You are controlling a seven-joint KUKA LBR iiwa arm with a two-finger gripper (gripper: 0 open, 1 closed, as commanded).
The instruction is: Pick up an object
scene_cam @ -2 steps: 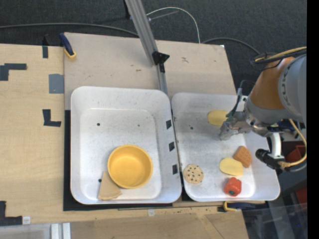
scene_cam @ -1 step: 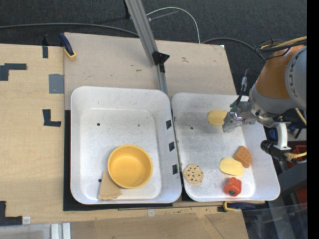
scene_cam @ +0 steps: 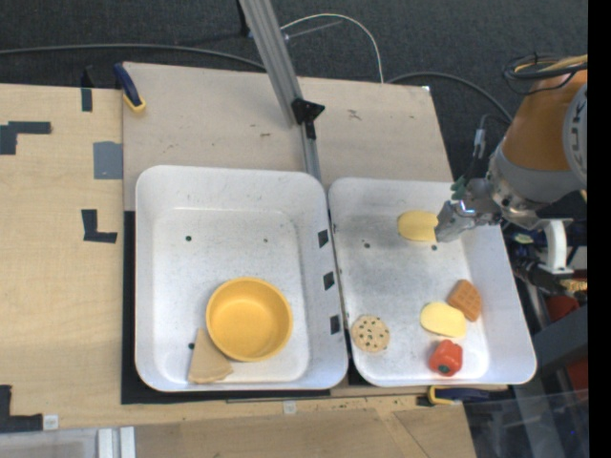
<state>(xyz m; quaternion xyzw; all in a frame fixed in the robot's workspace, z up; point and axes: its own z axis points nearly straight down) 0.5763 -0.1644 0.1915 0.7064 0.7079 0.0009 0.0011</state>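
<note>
The end effector (scene_cam: 451,219) hangs low in the right bin (scene_cam: 382,198), touching the right edge of a pale yellow oval lump (scene_cam: 417,226); I cannot tell its state. That bin also holds a cookie (scene_cam: 369,333), a second yellow lump (scene_cam: 443,320), an orange wedge (scene_cam: 466,300) and a red piece (scene_cam: 445,357) (all near the front). The left bin (scene_cam: 172,194) holds a yellow bowl (scene_cam: 248,318) and a tan wedge (scene_cam: 206,363).

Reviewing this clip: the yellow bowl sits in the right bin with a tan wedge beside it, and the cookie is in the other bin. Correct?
Not quite. The camera view shows the yellow bowl in the left bin, with the tan wedge beside it. The cookie is in the other, right bin.
</note>
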